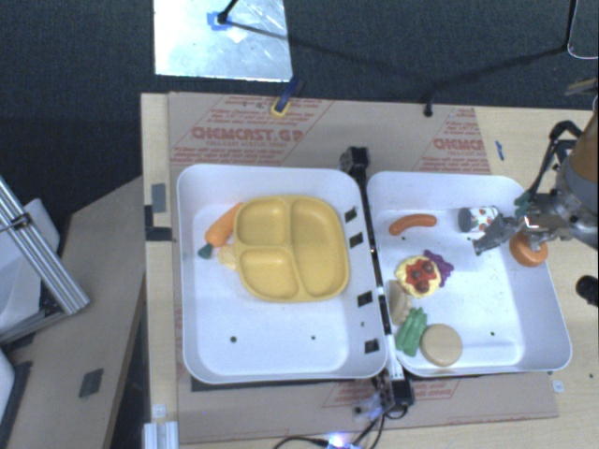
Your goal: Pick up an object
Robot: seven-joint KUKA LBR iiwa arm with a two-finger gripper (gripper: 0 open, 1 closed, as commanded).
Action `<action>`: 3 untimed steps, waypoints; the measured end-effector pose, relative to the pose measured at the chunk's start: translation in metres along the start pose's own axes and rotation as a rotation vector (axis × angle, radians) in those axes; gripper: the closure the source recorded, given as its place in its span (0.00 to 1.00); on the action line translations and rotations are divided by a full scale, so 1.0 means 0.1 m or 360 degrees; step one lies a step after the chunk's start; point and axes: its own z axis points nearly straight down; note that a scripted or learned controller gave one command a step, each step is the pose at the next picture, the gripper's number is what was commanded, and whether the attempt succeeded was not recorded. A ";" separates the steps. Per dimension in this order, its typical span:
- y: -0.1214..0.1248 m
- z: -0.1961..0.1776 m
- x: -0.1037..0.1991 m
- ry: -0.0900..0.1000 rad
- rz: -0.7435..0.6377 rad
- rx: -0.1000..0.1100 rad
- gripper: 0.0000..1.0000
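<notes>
My gripper point(487, 236) reaches in from the right and hangs over the upper right part of the right bin point(533, 344), with the orange band point(530, 252) just behind it. A small white object with red and green marks point(477, 218) lies right beside the gripper's tip, on its far side. I cannot tell whether they touch. Further left in this bin lie an orange sausage point(413, 223), a pizza-like toy point(418, 275) with purple grapes point(439, 264), a green piece point(411, 331) and a tan bun point(441, 344).
The left bin point(201, 344) holds a yellow divided plate point(285, 248) with a carrot point(222, 224) at its left edge. A black divider point(368, 251) runs between the bins. Cardboard point(253, 129) lies under both.
</notes>
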 end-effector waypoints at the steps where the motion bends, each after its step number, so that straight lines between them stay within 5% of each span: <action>1: 0.02 -0.06 0.00 -0.0004 -0.0005 -0.0018 0.00; 3: 0.20 1.05 0.02 -0.0001 -0.0003 -0.0009 0.00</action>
